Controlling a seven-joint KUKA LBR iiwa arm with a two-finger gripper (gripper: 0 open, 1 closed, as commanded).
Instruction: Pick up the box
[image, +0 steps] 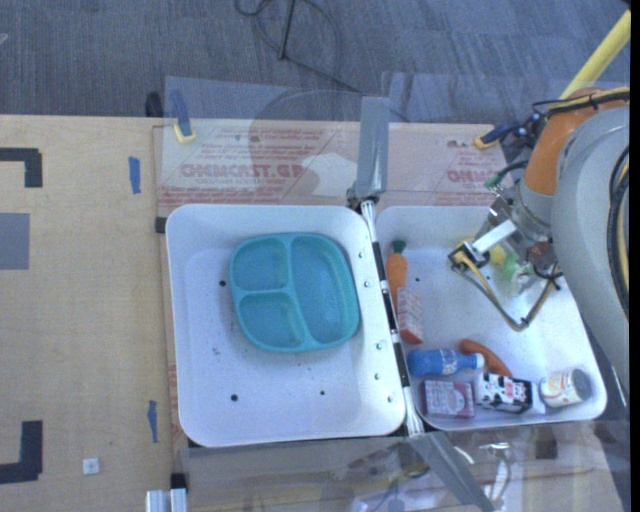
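Observation:
The box (448, 398) is a small pinkish carton lying flat at the front edge of the right bin (572, 318). It lies just below a blue bottle (440, 361) and beside a black-and-white carton (503, 392). My gripper (517, 318) hangs over the back right part of the same bin, well behind the box and to its right. It is apart from the box and I see nothing held in it.
A carrot (397, 270) and a red-and-white packet (408, 318) lie along the right bin's left wall. An orange item (487, 355) and a small can (563, 387) sit near the front. A yellow-green thing (506, 262) lies under the wrist. The left bin (200, 330) holds a teal divided plate (295, 292).

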